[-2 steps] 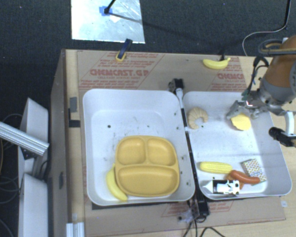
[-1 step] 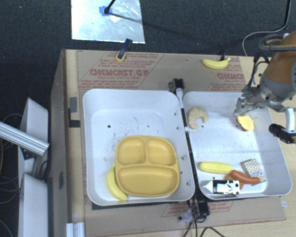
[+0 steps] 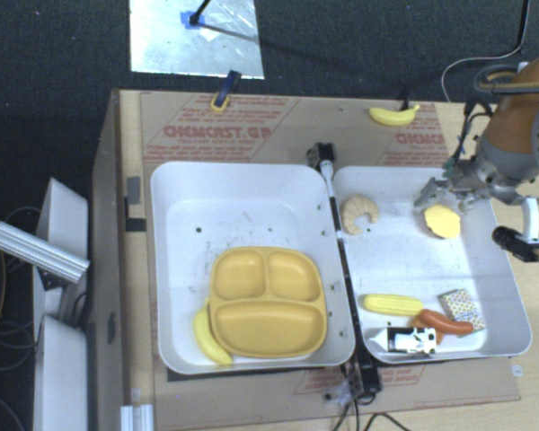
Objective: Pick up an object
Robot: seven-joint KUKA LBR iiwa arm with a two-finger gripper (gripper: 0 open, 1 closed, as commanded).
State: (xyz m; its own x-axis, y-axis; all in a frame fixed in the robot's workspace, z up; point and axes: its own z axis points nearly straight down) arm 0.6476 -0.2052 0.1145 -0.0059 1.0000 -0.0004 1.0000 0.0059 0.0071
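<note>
My gripper (image 3: 448, 199) hangs over the far part of the right bin (image 3: 494, 268), fingers spread open. Just below and in front of the fingertips lies a flat yellow round piece (image 3: 443, 223) on the bin floor, not between the fingers. A pale croissant (image 3: 360, 212) rests near the bin's left wall. Along the near side lie a yellow corn cob (image 3: 393, 304), an orange-red sausage (image 3: 446, 322), a small patterned packet (image 3: 461, 304) and a black-and-white item (image 3: 410, 338).
The left bin (image 3: 184, 205) holds a yellow divided plate (image 3: 268, 299) with a yellow banana (image 3: 208, 336) beside it at the near left. Another banana (image 3: 393, 114) lies outside the bins on the bench at the back.
</note>
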